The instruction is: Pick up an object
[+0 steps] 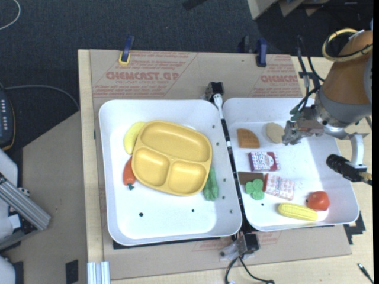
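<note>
The end effector (291, 136) hangs over the far part of the right bin (349, 201); whether it is released or clenched cannot be told. Just left of it lies a pale round piece (273, 132), then a brown bread-like slice (248, 138). Nearer are a red-and-white packet (263, 160), a green toy (255, 189), a corn cob (297, 211) and a tomato (318, 200). The left bin (118, 215) holds a yellow divided tray (171, 157).

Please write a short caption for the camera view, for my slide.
End effector poised over the right bin beside a beige piece; yellow divided tray in the left bin.
</note>
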You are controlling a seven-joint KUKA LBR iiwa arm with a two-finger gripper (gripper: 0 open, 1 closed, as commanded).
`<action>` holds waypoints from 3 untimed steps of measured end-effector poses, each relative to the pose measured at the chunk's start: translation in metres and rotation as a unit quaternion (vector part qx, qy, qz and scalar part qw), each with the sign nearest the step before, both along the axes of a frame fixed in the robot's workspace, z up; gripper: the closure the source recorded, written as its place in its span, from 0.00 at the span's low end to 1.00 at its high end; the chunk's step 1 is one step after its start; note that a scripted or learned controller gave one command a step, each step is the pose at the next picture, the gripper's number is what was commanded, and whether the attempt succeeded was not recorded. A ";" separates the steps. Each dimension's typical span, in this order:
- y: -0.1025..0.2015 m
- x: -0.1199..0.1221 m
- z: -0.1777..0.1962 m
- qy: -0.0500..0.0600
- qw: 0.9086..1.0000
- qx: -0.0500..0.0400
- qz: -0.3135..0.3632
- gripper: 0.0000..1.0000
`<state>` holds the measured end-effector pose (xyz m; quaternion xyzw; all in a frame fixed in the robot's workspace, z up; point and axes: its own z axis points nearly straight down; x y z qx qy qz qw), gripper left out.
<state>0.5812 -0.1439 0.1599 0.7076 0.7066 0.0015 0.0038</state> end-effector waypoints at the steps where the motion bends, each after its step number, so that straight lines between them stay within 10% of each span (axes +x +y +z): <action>1: 0.007 0.000 0.046 0.000 1.000 0.001 0.001 1.00; 3: 0.061 -0.031 0.065 0.006 1.000 0.003 0.003 1.00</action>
